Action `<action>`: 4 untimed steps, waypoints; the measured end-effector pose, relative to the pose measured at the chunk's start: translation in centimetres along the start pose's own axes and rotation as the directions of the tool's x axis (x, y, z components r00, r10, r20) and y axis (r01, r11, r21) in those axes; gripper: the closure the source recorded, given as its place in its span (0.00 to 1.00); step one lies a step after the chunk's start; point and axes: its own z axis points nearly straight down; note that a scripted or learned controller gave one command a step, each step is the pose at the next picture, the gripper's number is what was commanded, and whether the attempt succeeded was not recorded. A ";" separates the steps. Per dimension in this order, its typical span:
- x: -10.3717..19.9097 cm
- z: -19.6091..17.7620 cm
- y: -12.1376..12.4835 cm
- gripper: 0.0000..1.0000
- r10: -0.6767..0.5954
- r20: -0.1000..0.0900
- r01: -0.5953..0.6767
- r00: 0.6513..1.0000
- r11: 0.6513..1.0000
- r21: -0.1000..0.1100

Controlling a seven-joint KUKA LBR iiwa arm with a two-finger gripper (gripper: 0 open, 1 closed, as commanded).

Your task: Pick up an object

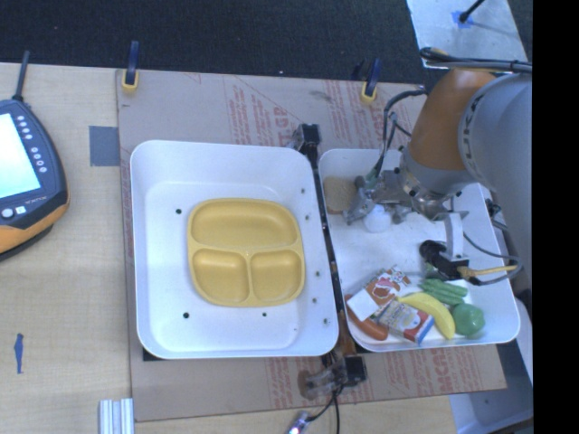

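Observation:
My gripper (365, 205) hangs low over the upper left part of the right bin (348, 165), reaching in from the right. A small white rounded object (377, 221) lies just below and to the right of it, close to or touching it; I cannot tell which. A tan flat piece (336, 194) lies just left of the gripper, by the bin's left wall. Nothing can be seen held in the gripper.
At the right bin's front lie a yellow banana (432, 311), a green round piece (469, 319), a green pod (443, 290), two printed packets (389, 288) and a sausage (371, 330). The left bin (154, 242) holds a yellow divided plate (246, 250). A handheld controller (23, 174) lies far left.

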 end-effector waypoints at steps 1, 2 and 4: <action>-2.3 0.2 3.7 0.00 0.011 -0.001 -0.011 1.000 1.000 0.022; -4.2 0.1 3.9 0.00 0.005 -0.007 -0.005 1.000 1.000 0.016; -11.5 -1.1 4.2 1.00 0.002 -0.003 -0.002 1.000 1.000 -0.002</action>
